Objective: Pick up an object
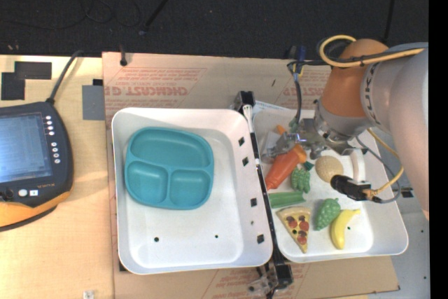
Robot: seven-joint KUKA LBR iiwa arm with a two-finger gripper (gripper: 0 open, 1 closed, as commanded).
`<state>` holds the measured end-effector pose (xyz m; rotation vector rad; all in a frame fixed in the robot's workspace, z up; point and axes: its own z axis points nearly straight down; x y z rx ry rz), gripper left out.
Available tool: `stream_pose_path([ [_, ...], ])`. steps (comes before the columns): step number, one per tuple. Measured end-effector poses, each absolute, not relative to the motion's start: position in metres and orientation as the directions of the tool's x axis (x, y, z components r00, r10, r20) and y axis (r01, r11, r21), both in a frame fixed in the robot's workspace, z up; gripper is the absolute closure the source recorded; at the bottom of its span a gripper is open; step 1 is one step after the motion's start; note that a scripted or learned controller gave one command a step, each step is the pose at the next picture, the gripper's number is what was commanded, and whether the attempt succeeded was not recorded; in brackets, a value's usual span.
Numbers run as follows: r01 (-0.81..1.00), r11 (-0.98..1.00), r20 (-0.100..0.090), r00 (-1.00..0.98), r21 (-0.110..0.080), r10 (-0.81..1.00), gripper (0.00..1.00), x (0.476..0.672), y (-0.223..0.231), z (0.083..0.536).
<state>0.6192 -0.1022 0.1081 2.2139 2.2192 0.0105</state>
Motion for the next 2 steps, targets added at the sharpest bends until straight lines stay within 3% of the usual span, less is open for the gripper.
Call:
stream_pose_path([
  [1,1.000,0.003,0.003,-0.003,-0.005,1.000,1.00,0.616,-0.103,0.114],
  [2,1.000,0.003,0.004,-0.003,-0.005,1.000,1.00,0.539,-0.035,0.191],
])
